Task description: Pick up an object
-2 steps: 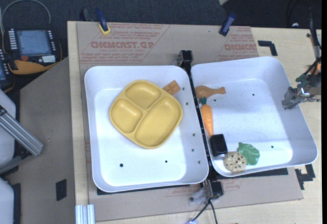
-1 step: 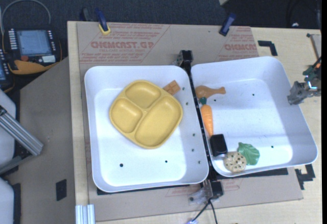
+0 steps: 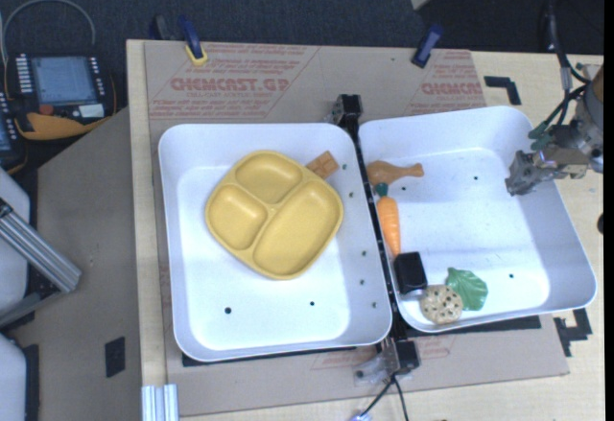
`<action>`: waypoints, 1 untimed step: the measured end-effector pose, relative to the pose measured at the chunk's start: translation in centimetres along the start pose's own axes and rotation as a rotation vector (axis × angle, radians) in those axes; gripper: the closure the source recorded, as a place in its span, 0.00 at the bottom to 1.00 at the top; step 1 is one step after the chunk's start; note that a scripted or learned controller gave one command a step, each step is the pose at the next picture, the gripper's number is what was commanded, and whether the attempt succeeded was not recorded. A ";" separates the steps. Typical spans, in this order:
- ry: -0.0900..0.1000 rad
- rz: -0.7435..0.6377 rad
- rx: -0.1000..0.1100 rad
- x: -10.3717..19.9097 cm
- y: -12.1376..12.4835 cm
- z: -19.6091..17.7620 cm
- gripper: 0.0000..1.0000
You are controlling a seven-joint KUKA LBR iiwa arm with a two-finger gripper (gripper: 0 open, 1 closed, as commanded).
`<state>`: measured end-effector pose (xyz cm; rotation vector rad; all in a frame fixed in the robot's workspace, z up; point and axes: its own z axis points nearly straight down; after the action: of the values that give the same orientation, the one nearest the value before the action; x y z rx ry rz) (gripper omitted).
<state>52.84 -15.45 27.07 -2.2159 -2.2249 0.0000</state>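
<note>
Approach step: the gripper (image 3: pixel 523 177), finger state indiscernible, hung at the right bin's (image 3: pixel 537 256) far edge; next move required travel toward the carrot (image 3: pixel 389 225).

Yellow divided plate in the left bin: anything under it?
A brown object pokes out from under the yellow divided plate at its upper right rim. How far it extends beneath is covered; its three compartments hold nothing.

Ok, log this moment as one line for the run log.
gripper: over right bin's right edge, holding nothing seen | left bin: yellow plate | right bin: drumstick, carrot, black block, cookie, lettuce
</note>
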 end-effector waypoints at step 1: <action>0.001 0.000 0.002 5.3 0.2 1.9 1.00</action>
<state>53.02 -10.11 25.23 -2.2139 -2.2239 0.0008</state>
